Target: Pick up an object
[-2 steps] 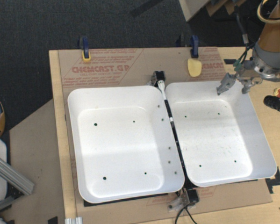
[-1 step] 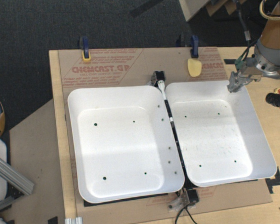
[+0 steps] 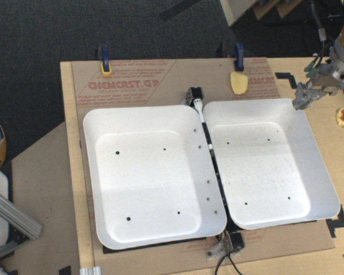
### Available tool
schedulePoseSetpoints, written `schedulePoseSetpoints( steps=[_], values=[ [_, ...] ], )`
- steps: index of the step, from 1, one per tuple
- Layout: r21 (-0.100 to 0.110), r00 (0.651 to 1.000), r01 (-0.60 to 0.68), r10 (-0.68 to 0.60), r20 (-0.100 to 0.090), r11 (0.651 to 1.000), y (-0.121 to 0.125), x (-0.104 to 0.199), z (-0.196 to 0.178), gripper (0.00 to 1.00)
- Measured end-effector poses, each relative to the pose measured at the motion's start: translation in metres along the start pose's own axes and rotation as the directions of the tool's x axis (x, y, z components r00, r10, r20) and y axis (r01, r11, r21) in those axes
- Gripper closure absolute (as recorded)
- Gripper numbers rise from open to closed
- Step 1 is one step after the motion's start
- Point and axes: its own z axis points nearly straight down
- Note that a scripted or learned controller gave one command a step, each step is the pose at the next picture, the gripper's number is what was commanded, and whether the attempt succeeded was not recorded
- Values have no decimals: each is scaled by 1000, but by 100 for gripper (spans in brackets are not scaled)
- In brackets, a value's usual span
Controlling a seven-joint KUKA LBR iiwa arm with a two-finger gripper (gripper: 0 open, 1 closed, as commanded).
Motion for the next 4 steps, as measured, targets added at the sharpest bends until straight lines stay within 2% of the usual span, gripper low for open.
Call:
schedulePoseSetpoints(
  steps=[1,2,3,4],
  values=[
    [-1,1000,-2,2,2,1000,-24,-29,-63,100],
    [14,1000,4,-4,-8,1000,-55,23,-7,100],
    [9,1000,9,-9,-7,1000,-60,100,-25,100],
    [19,1000,10,-10,-9,1000,-43,191,78,100]
  ],
)
